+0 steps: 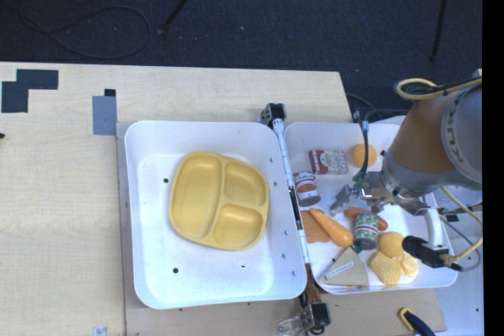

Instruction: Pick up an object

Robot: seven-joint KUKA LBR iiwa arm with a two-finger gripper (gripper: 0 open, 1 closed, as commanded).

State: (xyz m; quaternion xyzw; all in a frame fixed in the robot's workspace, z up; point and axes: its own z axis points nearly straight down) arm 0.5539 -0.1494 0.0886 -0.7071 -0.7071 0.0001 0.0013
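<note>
Glossy yellow plastic tray (218, 199); smooth white plastic bins (142, 264); matt wood bench (55, 201).

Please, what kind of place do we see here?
Probably a robot test bench in a lab: a wooden bench with two white bins, toy food such as a carrot, and loose cables on the dark floor.

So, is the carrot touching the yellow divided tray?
Apart. The camera view shows the carrot in the right bin, the yellow tray in the left bin, with the bins' walls between them.
</note>
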